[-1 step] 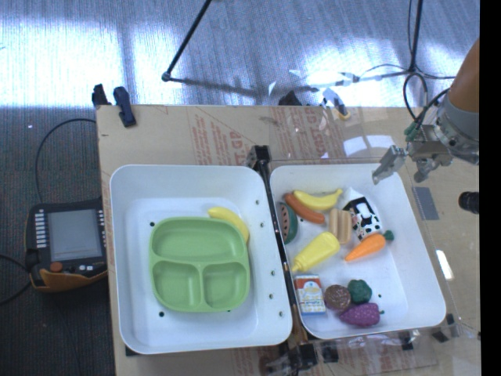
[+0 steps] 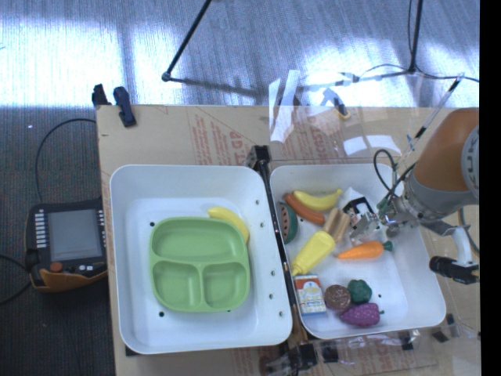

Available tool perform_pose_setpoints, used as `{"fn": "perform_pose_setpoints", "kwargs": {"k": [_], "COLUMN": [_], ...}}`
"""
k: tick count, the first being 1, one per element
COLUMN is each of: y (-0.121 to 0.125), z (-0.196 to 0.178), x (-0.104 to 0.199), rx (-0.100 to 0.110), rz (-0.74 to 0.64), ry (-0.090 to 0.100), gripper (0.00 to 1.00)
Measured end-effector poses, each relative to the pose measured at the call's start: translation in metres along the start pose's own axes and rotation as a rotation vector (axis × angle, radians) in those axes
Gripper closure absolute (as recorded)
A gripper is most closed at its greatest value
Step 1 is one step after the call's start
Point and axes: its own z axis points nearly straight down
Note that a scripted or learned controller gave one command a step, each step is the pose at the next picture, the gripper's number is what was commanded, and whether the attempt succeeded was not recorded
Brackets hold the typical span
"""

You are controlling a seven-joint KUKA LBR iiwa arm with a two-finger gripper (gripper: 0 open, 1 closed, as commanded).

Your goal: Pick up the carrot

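Observation:
The orange carrot with a green stub at its right end lies on its side in the right bin, near the middle. My gripper hangs low in that bin, just behind the carrot in this view and slightly to its left. Nothing shows as held. The grey arm with its orange band reaches in from the right edge.
Around the carrot lie a yellow bottle, a tan bread stick, a banana, a sausage, a small box, a brown disc, a green piece and purple grapes. The left bin holds a green divided plate.

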Motion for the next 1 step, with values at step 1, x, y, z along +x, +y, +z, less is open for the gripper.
{"fn": "perform_pose_setpoints", "kwargs": {"k": [1], "y": [-0.0299], "z": [0.0078], "x": [0.0402], "rx": [-0.013], "rz": [-0.079], "ry": [-0.007], "gripper": [0.0]}}
